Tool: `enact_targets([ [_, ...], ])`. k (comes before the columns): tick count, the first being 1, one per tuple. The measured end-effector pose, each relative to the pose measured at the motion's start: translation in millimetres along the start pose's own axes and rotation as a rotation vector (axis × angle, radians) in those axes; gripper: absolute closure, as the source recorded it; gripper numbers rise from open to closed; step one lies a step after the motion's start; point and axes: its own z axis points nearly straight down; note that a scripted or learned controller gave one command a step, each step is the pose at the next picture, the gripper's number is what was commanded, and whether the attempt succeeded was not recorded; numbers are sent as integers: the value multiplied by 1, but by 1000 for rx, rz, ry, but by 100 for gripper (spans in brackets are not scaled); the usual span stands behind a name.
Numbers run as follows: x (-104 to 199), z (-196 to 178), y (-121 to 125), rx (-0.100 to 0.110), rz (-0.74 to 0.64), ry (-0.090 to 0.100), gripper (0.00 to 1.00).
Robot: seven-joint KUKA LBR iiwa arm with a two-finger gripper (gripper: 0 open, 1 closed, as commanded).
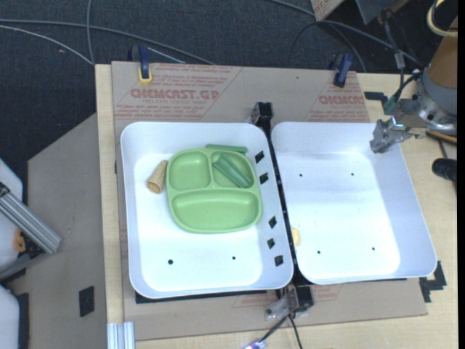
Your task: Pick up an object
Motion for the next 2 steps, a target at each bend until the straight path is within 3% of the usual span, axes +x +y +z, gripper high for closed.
enact_targets([
  [1, 51, 7, 14, 6, -4, 3, 100],
  [2, 101, 15, 12, 10, -4, 5, 100],
])
